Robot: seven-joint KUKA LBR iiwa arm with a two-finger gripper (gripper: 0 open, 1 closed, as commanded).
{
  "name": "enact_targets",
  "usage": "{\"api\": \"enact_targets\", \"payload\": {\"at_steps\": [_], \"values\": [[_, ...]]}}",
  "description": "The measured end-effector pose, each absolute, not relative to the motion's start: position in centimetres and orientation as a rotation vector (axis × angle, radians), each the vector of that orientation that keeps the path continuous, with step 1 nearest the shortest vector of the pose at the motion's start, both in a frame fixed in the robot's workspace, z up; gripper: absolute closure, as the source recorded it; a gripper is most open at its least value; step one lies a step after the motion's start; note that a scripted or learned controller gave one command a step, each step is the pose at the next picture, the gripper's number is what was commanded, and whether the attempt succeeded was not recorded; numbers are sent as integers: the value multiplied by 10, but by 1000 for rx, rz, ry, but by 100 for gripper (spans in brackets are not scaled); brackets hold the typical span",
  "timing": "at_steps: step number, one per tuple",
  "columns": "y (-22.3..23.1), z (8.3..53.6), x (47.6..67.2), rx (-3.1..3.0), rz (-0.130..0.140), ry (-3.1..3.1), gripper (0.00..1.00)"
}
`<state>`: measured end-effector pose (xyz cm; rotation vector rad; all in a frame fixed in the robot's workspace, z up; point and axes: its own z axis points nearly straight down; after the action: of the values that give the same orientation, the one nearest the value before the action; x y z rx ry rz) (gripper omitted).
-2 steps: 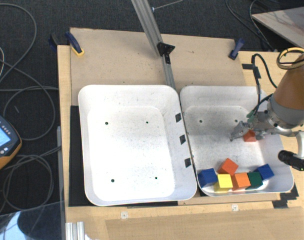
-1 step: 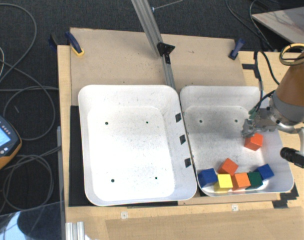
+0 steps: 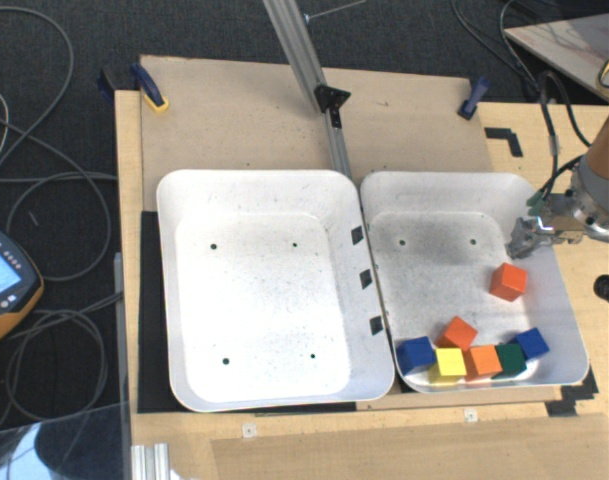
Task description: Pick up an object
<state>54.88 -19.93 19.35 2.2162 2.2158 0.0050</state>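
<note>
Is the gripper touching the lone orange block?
Apart. The camera view shows bare white bin floor between the gripper and the lone orange block.

no legible text, labels, brands or numbers on any surface

Two bins are set side by side, blocks (image 3: 471, 353) clustered at the right bin's (image 3: 424, 208) near edge, one block (image 3: 508, 281) lying apart behind them.
</note>
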Motion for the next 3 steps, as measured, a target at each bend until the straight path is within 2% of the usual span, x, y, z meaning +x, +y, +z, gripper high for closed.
{"api": "enact_targets", "payload": {"at_steps": [1,2,3], "values": [[-194,255,556,2213,7,2218,100],[-193,269,557,2217,3,2220,100],[-146,274,572,2213,5,2227,100]]}}
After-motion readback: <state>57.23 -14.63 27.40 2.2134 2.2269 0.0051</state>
